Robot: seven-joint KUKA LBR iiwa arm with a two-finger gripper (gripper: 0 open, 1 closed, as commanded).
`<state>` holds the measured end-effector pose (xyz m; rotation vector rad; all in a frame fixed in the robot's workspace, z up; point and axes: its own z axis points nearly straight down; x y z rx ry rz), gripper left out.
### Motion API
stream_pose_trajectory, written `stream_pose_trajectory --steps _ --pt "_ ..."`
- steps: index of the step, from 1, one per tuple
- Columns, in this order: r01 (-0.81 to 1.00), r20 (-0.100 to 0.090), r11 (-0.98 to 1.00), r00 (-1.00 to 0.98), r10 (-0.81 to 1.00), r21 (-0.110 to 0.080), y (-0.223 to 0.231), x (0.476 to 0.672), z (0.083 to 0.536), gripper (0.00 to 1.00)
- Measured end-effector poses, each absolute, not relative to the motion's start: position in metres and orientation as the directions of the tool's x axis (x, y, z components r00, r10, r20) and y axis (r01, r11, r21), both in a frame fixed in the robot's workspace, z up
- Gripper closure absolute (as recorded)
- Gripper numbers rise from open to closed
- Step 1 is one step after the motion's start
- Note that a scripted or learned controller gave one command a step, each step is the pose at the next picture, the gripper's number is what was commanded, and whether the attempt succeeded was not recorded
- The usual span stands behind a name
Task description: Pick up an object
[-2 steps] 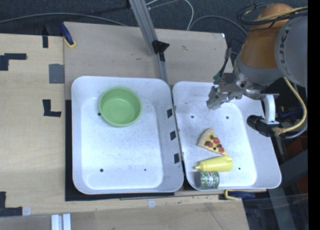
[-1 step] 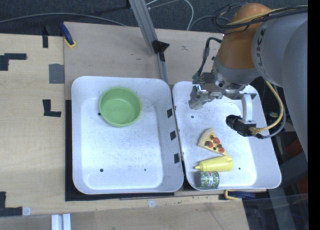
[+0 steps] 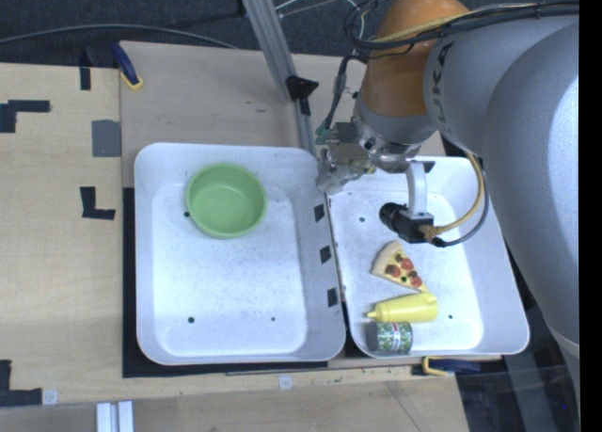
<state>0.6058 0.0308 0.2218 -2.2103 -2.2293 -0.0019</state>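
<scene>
In the camera view, 2 shallow white bins are seen side by side on the bench. The left bin [image 3: 160, 261] holds a light green bowl [image 3: 226, 200], round and upright, set in its upper half. The right bin [image 3: 494, 312] holds 3 small objects near its lower edge: a toy pizza slice [image 3: 399, 267], a yellow wedge with red spots; just below it a yellow bottle [image 3: 403, 308] laid on its side; and, touching that bottle from below, a small green can [image 3: 389, 336] also on its side. The gripper [image 3: 337, 168] is seen over the upper part of the divide between the bins, well apart from the 3 objects. Its state cannot be told.
</scene>
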Motion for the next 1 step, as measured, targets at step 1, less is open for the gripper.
stream_pose_trajectory --steps 1 --pt "1.0 0.002 0.006 -0.006 1.0 -0.001 0.0741 0.62 0.2224 1.0"
